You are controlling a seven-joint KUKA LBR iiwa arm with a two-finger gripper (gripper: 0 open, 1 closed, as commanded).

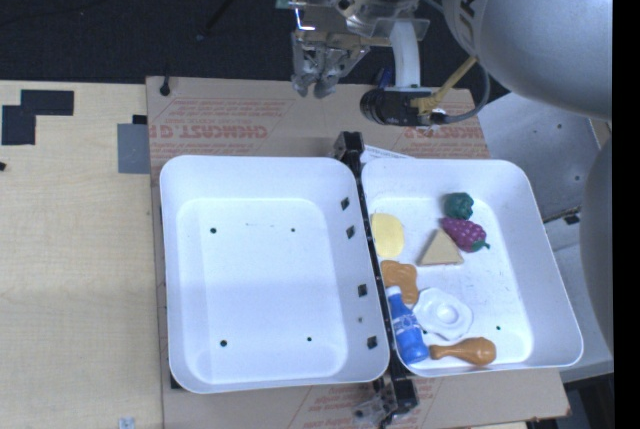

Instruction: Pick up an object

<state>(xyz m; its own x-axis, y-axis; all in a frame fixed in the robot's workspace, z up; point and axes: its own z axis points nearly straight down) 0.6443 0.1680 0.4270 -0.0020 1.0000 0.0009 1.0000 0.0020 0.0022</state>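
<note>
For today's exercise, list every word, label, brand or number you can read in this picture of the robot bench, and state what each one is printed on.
"CHEMCAST G.P.": red print on the brown board under the bins, seen upside down; the last letters are uncertain.
More red print on the same board near its lower edge: too small to read.
Dark marking on the grey arm: cut off, not readable.
The blue bottle shows no readable label.

Two white bins [260, 179] on a pale wood worktop [70, 247] with brown cardboard [250, 117].
In the right-hand bin: a yellow disc [388, 235], tan wedge [440, 250], purple grapes [465, 234], dark green piece [459, 205], blue bottle [408, 331], white fried egg [444, 312] and orange-brown drumstick [462, 351]; the arm [540, 7] is grey, banded orange.
</note>
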